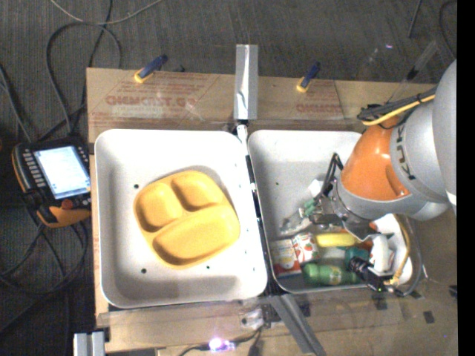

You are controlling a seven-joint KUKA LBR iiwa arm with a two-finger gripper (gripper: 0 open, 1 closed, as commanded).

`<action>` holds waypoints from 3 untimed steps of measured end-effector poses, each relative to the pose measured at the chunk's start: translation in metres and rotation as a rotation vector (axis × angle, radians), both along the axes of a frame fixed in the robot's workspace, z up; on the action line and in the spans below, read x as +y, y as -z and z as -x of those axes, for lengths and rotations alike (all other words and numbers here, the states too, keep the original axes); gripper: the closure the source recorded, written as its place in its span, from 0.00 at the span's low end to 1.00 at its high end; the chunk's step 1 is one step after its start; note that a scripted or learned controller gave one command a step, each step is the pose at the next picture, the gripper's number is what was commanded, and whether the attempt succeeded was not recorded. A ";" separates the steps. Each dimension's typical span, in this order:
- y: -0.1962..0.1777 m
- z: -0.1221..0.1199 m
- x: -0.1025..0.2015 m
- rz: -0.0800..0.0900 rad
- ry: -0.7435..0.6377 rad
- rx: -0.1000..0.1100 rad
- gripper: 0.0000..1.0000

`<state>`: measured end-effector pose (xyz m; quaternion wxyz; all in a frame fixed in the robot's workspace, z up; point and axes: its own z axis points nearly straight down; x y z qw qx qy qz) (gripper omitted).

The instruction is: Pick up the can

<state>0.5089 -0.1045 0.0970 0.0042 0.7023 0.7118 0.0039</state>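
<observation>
A small screen point(56, 170) sits on the floor, just left of the left bin point(111, 221). The left bin holds one thing: a yellow plate point(185, 217) with three parts. The plate lies near the middle of that bin.

The right bin point(293, 158) touches the left bin along its side. The top half of the right bin is bare white. All the things lie in a heap at its bottom edge. The can point(291, 253) is there, white with red on it, lying on its side at the left end of the heap. Right of the can lies a yellow thing point(335, 239). Below that is a green bottle point(330, 274), also on its side, against the bottom wall.

The arm point(378, 173), grey and orange, hangs over the right part of the right bin. The gripper point(320, 212) points down just above the heap, up and right of the can. Its fingers are too dark and hidden to tell if they are apart or together. I can see nothing held between them.
</observation>
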 end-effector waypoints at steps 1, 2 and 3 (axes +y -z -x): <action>0.007 0.019 -0.005 -0.005 0.300 -0.007 0.00; -0.002 0.017 -0.005 -0.006 0.302 -0.012 1.00; -0.084 -0.042 0.036 0.003 0.444 0.017 1.00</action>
